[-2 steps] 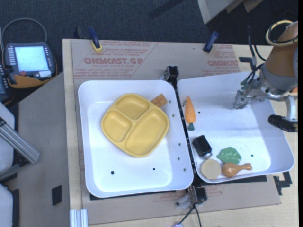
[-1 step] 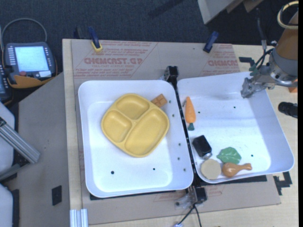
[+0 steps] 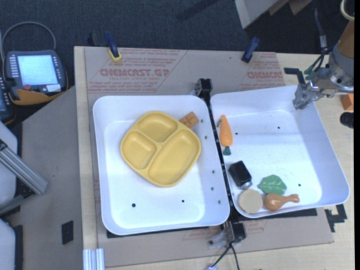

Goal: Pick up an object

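Note:
My gripper (image 3: 304, 99) hangs at the far right corner of the right bin (image 3: 332, 162), above its rim, with nothing seen between its fingers. In that bin lie an orange carrot (image 3: 225, 131) by the left wall, a black block (image 3: 240, 173), a tan round disc (image 3: 250, 201), a green leaf-shaped piece (image 3: 272, 184) and an orange drumstick (image 3: 279, 201) near the front. All of them lie well to the left and front of the gripper.
The left bin (image 3: 107, 196) holds a yellow divided plate (image 3: 161, 148) with a small brown block (image 3: 189, 119) at its far right edge. A black divider clamp (image 3: 203, 86) sits between the bins. A teach pendant (image 3: 35, 72) lies far left.

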`<state>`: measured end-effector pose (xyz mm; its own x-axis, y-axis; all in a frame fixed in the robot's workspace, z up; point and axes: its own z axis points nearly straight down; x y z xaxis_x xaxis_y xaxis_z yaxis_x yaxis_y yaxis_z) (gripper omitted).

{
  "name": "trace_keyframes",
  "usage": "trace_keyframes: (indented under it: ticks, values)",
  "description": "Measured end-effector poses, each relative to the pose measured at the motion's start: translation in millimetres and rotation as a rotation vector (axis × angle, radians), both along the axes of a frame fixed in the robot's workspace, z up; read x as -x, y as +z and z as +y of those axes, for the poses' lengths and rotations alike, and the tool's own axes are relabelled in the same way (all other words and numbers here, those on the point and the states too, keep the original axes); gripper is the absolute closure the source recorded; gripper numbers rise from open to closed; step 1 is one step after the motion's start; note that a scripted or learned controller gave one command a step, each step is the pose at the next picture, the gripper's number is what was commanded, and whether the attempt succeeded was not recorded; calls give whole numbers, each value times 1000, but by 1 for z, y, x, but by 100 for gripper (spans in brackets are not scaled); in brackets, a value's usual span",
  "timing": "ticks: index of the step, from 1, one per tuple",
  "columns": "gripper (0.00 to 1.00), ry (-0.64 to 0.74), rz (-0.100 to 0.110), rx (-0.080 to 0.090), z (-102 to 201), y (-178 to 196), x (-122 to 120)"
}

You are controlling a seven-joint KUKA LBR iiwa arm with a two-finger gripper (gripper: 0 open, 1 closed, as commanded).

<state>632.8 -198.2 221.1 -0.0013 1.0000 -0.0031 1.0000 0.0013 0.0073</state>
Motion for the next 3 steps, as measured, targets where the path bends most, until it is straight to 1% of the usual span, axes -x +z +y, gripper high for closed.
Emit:
trace_keyframes:
  ticks: [1,2,3]
  values:
    - [100,5,8,-6,60,8,9]
    - [100,5,8,-6,112,18,13]
    - [100,4,9,-6,157,18,15]
